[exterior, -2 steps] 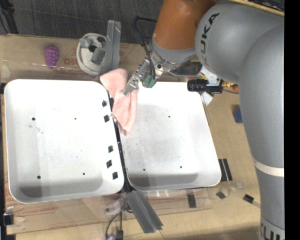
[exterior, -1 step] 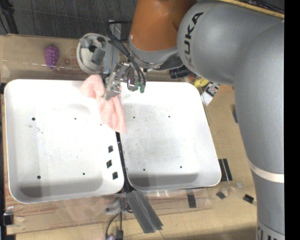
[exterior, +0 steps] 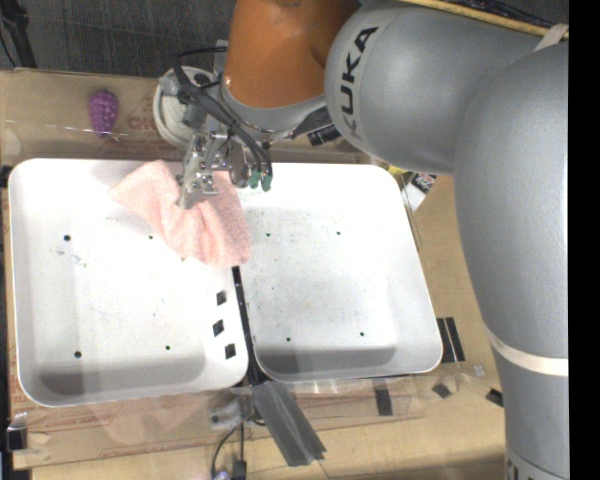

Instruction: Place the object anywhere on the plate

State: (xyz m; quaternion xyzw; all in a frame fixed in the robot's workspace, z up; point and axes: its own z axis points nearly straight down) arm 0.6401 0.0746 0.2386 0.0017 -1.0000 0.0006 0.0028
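Observation:
A crumpled pink cloth [exterior: 205, 226] lies at the far right of the left white bin [exterior: 80, 298], its right edge reaching the divide between the bins. My gripper [exterior: 194, 190] hangs down from the orange-banded wrist, with its tip at the cloth's upper middle, on or just above the fabric. The gripper body hides the fabric directly under it. A white round object [exterior: 168, 108] shows partly behind the wrist, on the bench beyond the bins; whether it is a plate is unclear.
A small purple object [exterior: 103, 111] sits on the bench beyond the left bin's far edge. The right white bin [exterior: 330, 278] lies beside the left one. The large grey arm overhangs the right side.

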